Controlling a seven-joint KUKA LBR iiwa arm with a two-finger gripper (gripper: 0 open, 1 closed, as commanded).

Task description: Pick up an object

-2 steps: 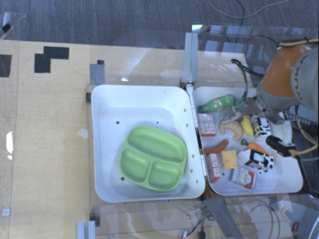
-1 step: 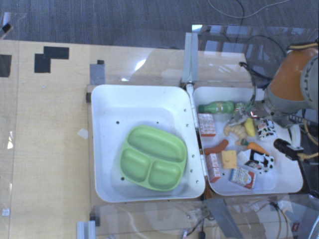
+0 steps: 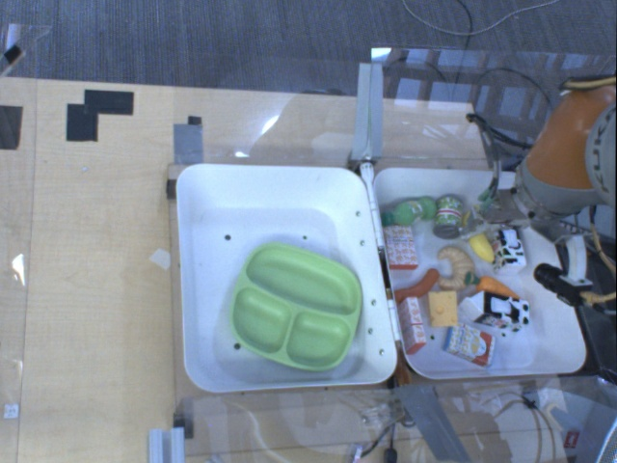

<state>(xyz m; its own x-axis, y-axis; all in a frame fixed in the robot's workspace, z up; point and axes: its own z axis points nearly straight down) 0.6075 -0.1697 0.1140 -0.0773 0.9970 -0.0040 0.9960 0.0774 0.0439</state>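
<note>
bins sit side by side on the bench: the left bin (image 3: 198, 258) holds a green divided tray (image 3: 295, 305), the right bin (image 3: 564, 355) a jumble of toy food. among it lie a green vegetable (image 3: 413, 210), a tin can (image 3: 448, 215), a croissant (image 3: 456, 258), a sausage (image 3: 420, 283), a cheese slice (image 3: 442, 309) and a small carton (image 3: 469, 343). the arm (image 3: 569, 152) hangs over the right bin's far right corner; its jaws cannot be made out.
</note>
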